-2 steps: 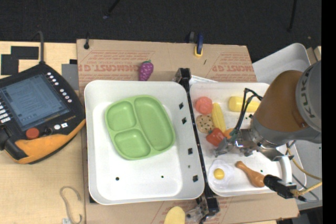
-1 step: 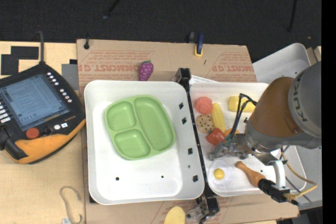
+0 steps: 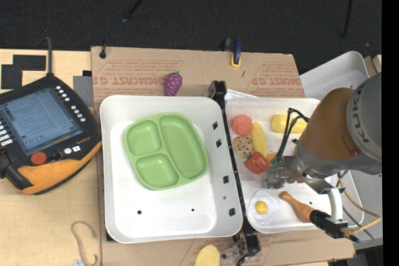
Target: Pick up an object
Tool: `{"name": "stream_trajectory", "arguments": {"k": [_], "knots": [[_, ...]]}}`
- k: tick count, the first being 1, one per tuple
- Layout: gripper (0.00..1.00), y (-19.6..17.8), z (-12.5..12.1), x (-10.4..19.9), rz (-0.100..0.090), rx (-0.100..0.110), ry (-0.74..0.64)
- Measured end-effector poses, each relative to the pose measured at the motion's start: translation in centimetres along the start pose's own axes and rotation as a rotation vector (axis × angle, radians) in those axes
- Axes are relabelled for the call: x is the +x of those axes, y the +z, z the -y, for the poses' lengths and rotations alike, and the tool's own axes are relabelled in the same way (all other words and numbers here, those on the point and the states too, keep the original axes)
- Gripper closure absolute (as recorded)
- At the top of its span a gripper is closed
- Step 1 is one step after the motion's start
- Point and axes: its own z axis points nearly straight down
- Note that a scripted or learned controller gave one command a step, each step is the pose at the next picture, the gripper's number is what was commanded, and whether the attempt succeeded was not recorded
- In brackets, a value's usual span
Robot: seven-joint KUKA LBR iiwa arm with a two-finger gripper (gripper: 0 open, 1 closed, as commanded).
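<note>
At the near edge of the bench, a yellow lemon-shaped toy lies outside the bins. In the right bin, the nearest items are a fried-egg toy and a drumstick toy. The gripper hangs above the bin floor just beyond them; whether it is released or clenched cannot be told. A red pepper toy lies just beside it at 10 o'clock, touching a corn cob and near a cookie. Farther at 11 o'clock sits a red tomato; a yellow block lies at 12 o'clock. The left bin holds a green divided tray. Purple grapes rest beyond it on cardboard.
</note>
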Motion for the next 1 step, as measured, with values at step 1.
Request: {"name": "stream_trajectory", "arguments": {"k": [1], "knots": [[1.00,-4.37,0.52,0.24,0.001,-0.004,-0.006]]}}
